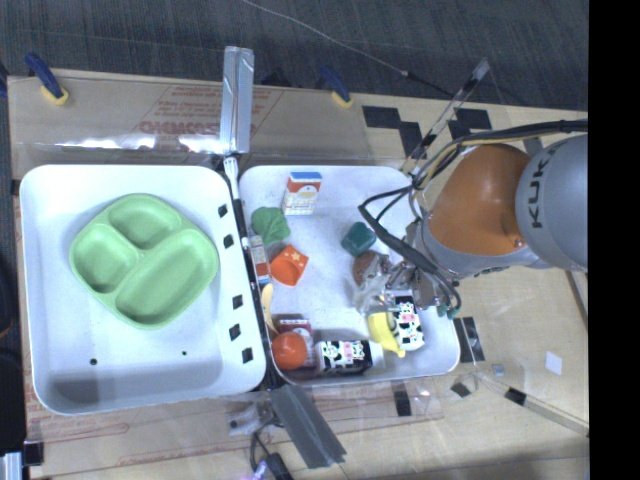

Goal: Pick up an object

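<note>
1. A yellow banana toy [383, 332] lies near the bottom right corner of the right bin [330, 180], touching a small cow-spotted carton [406, 324] on its right.
2. The gripper [385, 286] is low over that spot, just above the banana toy. I cannot tell how its jaws stand, because wires and the arm [500, 206] hide them.
3. A brown thing [367, 265] sits right beside the gripper, and a dark teal block [357, 237] sits a bit higher up.
4. Along the bottom wall there is another cow-spotted carton [343, 355] lying on its side, next to an orange ball [290, 350].
5. Near the left wall of this bin are an orange block [289, 264] and a green lump [269, 223].
6. A little white and orange carton [302, 193] stands at the top.
7. The left bin [60, 368] holds a green plate [145, 259] with three parts.
</note>
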`<state>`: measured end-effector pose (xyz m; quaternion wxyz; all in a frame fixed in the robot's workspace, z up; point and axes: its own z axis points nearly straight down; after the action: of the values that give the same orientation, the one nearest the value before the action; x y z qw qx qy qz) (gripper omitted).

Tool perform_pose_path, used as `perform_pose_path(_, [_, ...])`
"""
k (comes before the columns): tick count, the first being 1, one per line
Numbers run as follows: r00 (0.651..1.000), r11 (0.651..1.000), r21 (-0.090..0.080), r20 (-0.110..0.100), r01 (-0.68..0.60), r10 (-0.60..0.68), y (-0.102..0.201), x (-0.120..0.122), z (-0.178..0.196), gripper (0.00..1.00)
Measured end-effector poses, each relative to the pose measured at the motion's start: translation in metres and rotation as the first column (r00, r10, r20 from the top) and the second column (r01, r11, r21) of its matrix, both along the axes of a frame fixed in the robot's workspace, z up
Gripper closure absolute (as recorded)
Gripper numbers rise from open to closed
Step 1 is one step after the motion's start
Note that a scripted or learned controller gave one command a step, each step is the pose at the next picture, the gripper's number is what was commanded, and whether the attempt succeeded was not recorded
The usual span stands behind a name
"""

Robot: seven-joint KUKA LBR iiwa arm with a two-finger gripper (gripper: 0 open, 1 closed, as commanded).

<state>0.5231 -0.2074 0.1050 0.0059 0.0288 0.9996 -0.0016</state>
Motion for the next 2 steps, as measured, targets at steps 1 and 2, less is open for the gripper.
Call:
perform_pose_path(1, [1.000, 1.000, 0.000, 0.000, 0.000, 0.000, 0.000, 0.000, 0.000, 0.00])
perform_pose_path(2, [1.000, 1.000, 0.000, -0.003, -0.031, 0.031, -0.002, 0.008, -0.010, 0.00])
